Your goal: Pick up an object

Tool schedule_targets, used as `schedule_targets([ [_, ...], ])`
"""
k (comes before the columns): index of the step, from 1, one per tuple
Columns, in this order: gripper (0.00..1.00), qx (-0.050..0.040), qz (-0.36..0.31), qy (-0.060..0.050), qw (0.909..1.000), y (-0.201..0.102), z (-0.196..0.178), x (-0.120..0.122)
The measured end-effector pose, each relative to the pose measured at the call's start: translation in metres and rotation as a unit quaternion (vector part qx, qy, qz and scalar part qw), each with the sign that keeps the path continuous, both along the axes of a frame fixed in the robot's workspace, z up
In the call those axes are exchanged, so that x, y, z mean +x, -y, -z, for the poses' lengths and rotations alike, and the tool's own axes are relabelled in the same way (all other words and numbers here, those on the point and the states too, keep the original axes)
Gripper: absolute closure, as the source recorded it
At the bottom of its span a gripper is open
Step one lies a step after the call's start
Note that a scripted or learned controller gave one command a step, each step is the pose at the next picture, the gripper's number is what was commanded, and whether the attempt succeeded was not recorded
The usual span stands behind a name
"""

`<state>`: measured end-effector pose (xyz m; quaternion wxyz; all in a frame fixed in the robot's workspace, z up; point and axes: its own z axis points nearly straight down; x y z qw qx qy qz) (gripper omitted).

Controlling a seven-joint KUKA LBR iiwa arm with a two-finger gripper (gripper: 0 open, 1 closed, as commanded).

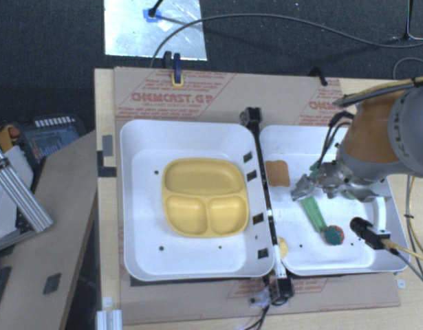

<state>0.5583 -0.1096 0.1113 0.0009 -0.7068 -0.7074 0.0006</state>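
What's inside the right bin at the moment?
The right bin holds a tan square, a green-handled tool and a small yellow piece. The gripper hangs over the tool's upper end, hiding it; the arm covers the bin's right side.

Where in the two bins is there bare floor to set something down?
Left bin: the margins around the yellow tray. Right bin: the top edge above the brown pad. Crowded around the gripper and green brush.

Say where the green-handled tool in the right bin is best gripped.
Probably mid-handle, from above: the green-handled tool lies flat in the right bin, its handle slim, straight, ending in a rounder head. Closing across the handle's width suits the gripper, which sits by its upper end.
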Motion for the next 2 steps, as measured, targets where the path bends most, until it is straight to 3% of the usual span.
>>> schedule_targets([
  [1,0.00,0.0001,0.000,0.001,1.0000,0.000,0.028,0.000],
  [2,1.00,-0.0004,0.000,0.002,1.0000,0.000,0.016,0.001],
])
